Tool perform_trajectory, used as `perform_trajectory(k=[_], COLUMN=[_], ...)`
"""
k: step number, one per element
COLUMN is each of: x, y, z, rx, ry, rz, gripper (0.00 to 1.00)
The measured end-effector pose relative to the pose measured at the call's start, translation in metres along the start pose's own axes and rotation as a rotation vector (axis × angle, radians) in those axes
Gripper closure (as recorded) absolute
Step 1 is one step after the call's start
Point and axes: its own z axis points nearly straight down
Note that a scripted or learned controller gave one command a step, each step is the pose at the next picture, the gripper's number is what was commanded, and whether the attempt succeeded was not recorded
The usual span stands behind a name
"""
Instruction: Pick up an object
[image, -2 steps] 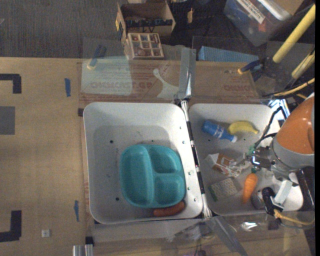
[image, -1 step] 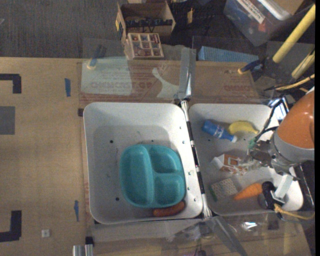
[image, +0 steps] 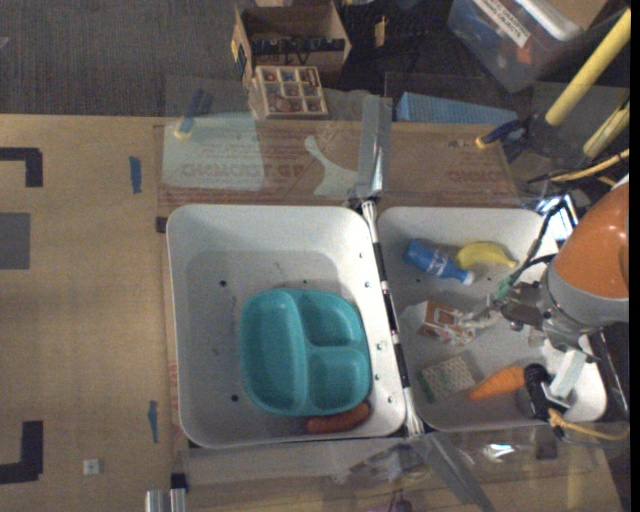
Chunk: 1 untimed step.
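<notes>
Overhead, the desk (image: 80, 330) carries two shallow white bins side by side. The left bin (image: 200, 250) holds a teal divided plate (image: 303, 351), and a reddish sausage-shaped toy (image: 338, 420) lies just beside the plate's near edge, against the bin wall. The right bin (image: 400, 235) holds several small things: a blue bottle (image: 437, 262) lying on its side, a yellow banana (image: 486, 255) just beside the bottle's cap end, a small brown-and-white carton (image: 442, 321) near the middle, a flat speckled card (image: 449, 376) nearer the front, and an orange carrot (image: 499, 383) close to the card's right.

Reaching in from the right, the grey arm with its orange band (image: 600, 260) hangs over the right side of that bin. Its gripper (image: 503, 300) sits between the banana and the carton, above the bin floor; whether it is spread or pressed together cannot be told, and nothing can be seen caught in it.
</notes>
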Motion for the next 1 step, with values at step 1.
perform_trajectory(k=[1], x=[0.0434], y=[0.0588], z=[0.0172], rx=[0.015], ry=[-0.015], rz=[-0.382], gripper=[0.00])
